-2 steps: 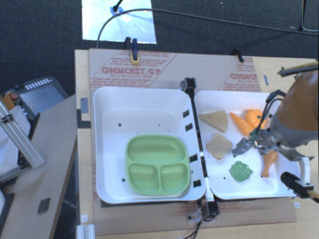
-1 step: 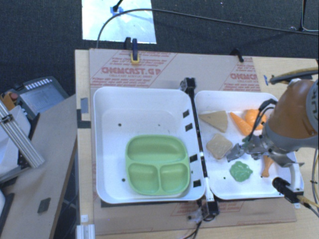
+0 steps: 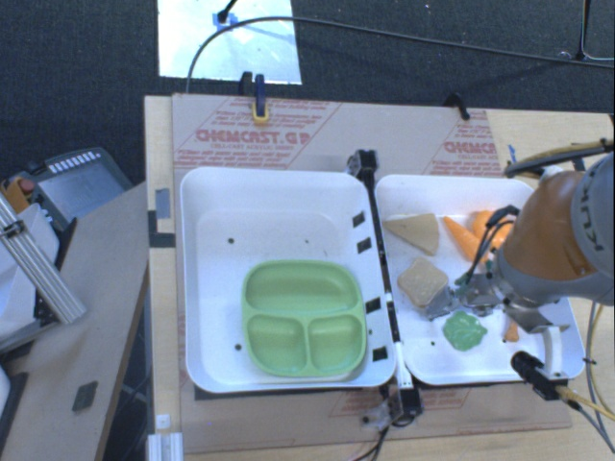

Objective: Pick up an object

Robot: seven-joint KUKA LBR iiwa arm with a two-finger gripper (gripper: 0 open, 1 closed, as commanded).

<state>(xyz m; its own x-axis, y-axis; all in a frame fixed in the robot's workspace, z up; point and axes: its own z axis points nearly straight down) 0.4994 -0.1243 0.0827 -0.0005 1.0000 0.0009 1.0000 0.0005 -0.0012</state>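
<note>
You have the arm [image 3: 562, 233] reaching in over the right bin [image 3: 408, 358], and its gripper [image 3: 468, 294] sits low among the things there. It is just beside the tan slice [image 3: 421, 280] and just above the green leafy piece [image 3: 464, 331], near the bin's middle. The view is too blurred here to tell whether the fingers are spread or closed, or whether they touch either piece. A pale wedge [image 3: 415, 230] and orange sticks [image 3: 468, 233] lie nearer the bin's far wall. In the left bin [image 3: 207, 257] you see a green divided tray [image 3: 304, 317].
</note>
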